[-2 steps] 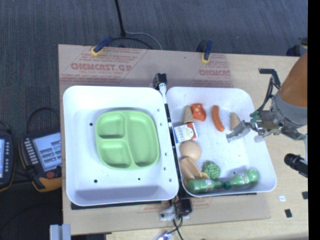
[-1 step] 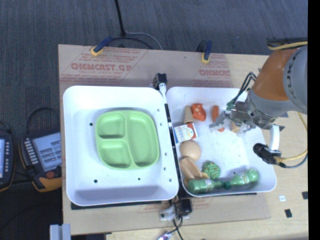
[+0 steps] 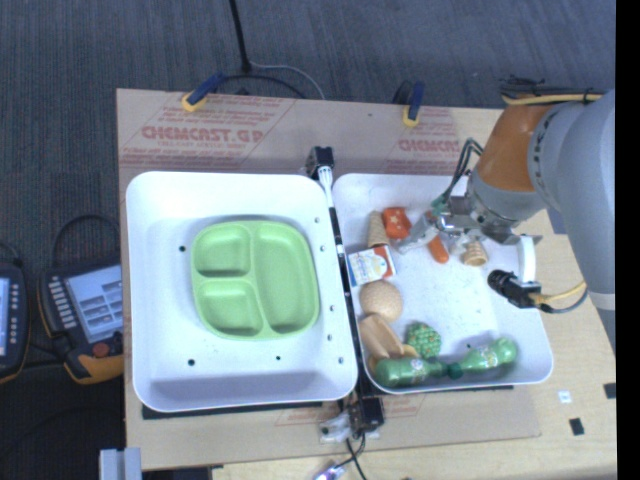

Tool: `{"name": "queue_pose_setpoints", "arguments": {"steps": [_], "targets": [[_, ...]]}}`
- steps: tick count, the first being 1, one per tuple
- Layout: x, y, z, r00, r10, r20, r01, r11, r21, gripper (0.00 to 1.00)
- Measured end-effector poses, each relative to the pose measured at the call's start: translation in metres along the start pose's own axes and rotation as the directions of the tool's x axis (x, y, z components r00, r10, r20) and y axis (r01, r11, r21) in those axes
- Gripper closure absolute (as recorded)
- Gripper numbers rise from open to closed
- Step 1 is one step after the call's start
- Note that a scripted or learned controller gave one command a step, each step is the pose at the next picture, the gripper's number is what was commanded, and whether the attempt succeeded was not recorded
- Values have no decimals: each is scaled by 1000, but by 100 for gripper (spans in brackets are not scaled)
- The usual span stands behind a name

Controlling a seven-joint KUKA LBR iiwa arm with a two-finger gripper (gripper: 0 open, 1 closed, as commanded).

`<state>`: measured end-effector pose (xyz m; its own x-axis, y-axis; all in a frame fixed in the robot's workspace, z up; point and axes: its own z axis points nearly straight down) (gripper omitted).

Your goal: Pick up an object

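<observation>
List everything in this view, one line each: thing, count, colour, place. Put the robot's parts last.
Bins: 2, white, side by side on the bench.
Divided plate: 1, light green, middle of the left bin.
Red toy item: 1, red-orange, upper part of the right bin.
Cone-shaped item: 1, tan, just left of the red one.
Small carton: 1, white with red, by the right bin's left wall.
Round item: 1, beige, below the carton.
Bumpy item: 1, green, lower right bin.
Bottle: 1, green, lying along the right bin's near wall.
Clamps: 2, blue and yellow, board's far edge.
Arm: 1, grey with orange band, from the right.
Gripper: 1, metallic, over the right bin's upper part.
</observation>
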<state>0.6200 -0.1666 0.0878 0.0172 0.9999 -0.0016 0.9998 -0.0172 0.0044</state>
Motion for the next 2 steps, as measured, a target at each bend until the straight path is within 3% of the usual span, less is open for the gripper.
{"name": "queue_pose_setpoints", "arguments": {"steps": [1, 2], "targets": [[-2, 1, -11, 1000, 0, 5, 0, 1000, -4, 100], [22, 22, 0, 999, -49, 3, 49, 999, 9, 100]]}}
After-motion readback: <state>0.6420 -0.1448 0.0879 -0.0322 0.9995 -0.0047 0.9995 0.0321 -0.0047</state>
